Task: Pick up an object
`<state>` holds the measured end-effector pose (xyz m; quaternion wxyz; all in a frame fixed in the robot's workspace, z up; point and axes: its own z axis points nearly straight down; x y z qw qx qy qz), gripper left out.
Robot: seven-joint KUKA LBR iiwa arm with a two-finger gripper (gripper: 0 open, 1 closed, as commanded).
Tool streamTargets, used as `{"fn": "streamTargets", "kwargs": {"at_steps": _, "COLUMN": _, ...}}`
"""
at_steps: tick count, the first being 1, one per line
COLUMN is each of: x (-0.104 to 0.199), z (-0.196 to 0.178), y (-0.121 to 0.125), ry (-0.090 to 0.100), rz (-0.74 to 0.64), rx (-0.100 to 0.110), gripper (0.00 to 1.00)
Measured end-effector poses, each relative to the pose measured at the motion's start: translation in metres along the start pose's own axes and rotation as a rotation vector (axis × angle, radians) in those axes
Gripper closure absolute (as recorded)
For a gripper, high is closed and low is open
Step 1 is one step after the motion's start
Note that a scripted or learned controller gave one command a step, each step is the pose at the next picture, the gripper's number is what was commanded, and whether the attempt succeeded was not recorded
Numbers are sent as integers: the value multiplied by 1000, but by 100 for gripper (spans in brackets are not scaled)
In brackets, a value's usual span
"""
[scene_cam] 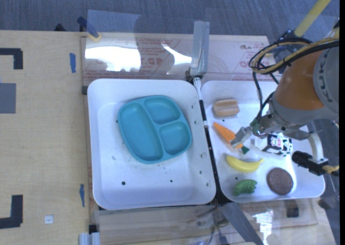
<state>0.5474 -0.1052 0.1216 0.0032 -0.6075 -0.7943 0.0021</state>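
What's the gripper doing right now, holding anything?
Gripper: low in the right bin, at the carrot above the banana; whether it grips anything cannot be told.

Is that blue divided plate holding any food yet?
Empty. All three compartments of the blue divided plate show bare blue; the food lies in the right bin.

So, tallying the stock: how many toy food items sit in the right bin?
5: bread at the far end, carrot below, banana mid-bin, broccoli near front, brown patty front right. The arm may hide more.
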Motion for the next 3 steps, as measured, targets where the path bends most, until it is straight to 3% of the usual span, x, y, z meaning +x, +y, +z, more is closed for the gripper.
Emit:
{"fn": "streamTargets", "kwargs": {"at_steps": 1, "x": -3, "z": 34, "y": 24, "ry": -3, "rz": -153, "rx": -7, "gripper": 0}}
{"fn": "streamTargets", "kwargs": {"at_steps": 2, "x": -3, "z": 23, "y": 25, "ry": -5, "rz": -151, "rx": -12, "gripper": 100}}
{"fn": "streamTargets", "kwargs": {"at_steps": 3, "x": 41, "z": -68, "y": 120, "ry": -4, "rz": -169, "rx": -15, "gripper": 100}}
